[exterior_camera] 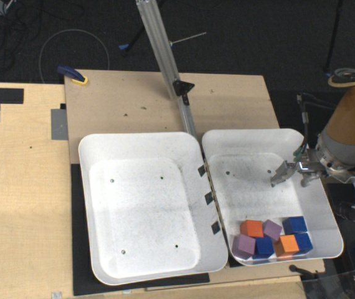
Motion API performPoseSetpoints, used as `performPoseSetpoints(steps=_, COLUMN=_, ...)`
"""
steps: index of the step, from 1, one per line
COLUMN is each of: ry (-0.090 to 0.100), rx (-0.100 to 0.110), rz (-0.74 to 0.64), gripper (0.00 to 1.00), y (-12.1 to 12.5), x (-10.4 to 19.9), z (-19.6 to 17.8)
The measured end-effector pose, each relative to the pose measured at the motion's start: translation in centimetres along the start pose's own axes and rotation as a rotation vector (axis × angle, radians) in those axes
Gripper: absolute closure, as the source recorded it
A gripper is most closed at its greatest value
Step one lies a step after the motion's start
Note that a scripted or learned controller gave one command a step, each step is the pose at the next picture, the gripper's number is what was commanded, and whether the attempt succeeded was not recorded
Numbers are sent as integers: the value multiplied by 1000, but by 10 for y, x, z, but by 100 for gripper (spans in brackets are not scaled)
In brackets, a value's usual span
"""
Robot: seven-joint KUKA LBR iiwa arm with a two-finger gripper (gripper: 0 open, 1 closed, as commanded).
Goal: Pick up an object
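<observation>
Gripper (283, 172) hangs over the right bin (250, 145), near its right wall, with fingers pointing to the left side of the view. Whether the fingers are apart or together, I cannot tell; nothing is seen between them.

Largest to smallest, all relative to the gripper:

Bench board (134, 101) spreads behind and to the left of it, under both bins.

Left bin (140, 207) is well apart, to the left, touching the right bin along the middle edge.

Right bin is directly below the gripper; the bare floor under it has only dark specks.

Arm (345, 126), grey w/ orange part, comes in from the right, just behind the gripper.

Metal rail (162, 48) stands tilted, far up-left of the gripper.

Blocks, the task things, are grouped in the near corner of the right bin, below the gripper in the view and well apart from it. Blue block (294, 224) is closest, then purple block (272, 229), red-orange block (251, 228), orange block (286, 246) and second purple block (245, 246). They touch each other.
</observation>
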State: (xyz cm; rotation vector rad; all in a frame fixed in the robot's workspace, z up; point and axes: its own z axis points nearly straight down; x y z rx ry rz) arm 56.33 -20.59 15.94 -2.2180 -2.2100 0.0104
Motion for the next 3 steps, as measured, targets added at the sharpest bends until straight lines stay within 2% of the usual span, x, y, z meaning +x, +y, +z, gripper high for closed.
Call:
performPoseSetpoints(steps=1, ry=-4, rx=-19, rz=-4, gripper=0, y=-74, x=37, z=68)
performPoseSetpoints(steps=2, ry=-1, rx=-17, rz=-12, gripper=0, y=-24, x=97, z=13)
performPoseSetpoints(steps=3, ry=-2, rx=-8, rz=-1, gripper=0, y=-73, x=75, z=-4)
